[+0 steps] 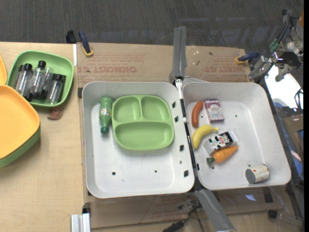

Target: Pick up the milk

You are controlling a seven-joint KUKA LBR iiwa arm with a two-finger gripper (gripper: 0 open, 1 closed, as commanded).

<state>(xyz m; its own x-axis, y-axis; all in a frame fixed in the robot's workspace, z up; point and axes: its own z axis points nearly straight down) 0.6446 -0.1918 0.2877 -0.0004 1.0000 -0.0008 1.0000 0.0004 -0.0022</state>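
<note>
The arm (289,42) is cut off at the top right corner, so only a tangle of metal parts and cables shows and the state of its gripper cannot be made out. The stack of orange plates (17,124) runs off the left edge, and the print on the milk carton (219,141) and on the pink box (213,110) is too small to read. The carrot (225,153) hides the carton's lower edge, and the labels of the small bottles (41,82) in the green tray (19,62) are blurred.
</note>
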